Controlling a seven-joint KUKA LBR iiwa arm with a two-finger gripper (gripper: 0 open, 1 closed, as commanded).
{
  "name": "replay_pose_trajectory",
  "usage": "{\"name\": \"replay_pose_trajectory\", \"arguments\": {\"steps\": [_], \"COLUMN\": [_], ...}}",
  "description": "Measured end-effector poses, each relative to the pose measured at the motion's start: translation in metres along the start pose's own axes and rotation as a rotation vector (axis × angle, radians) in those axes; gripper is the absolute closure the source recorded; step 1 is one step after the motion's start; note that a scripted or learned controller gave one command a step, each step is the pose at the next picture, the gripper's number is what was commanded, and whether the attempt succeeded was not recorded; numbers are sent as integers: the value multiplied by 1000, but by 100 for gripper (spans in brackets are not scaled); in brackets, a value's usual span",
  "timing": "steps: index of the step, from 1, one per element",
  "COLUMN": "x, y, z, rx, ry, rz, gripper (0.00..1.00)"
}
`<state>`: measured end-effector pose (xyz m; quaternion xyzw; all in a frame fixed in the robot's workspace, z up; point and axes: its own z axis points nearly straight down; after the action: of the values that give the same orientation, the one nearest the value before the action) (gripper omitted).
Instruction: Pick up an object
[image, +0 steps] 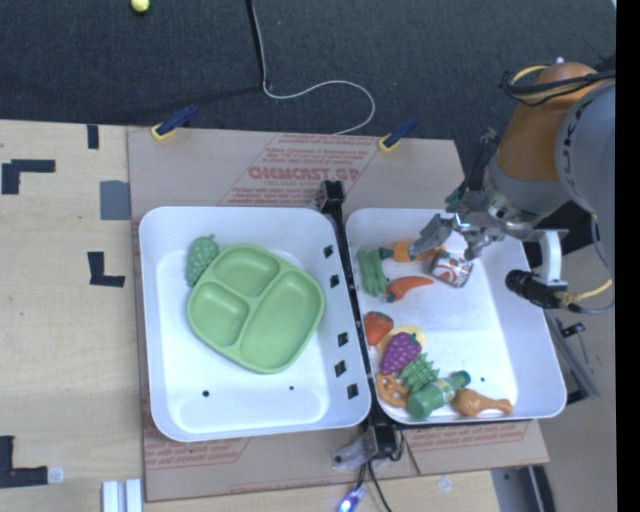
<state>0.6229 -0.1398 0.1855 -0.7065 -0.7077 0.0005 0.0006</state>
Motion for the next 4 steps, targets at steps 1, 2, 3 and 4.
{"name": "replay_pose_trajectory", "arguments": {"steps": [1, 2, 3, 4], "x": [36, 45, 45, -12], "y": [0, -66, -64, -139], "z": [-157, -361, -360, -349], "rx": [-18, -21, -2, -1], "ry": [-2, -3, -2, -1], "rz": [-5, -1, -1, 9], "gripper": [0, 0, 100, 100]}}
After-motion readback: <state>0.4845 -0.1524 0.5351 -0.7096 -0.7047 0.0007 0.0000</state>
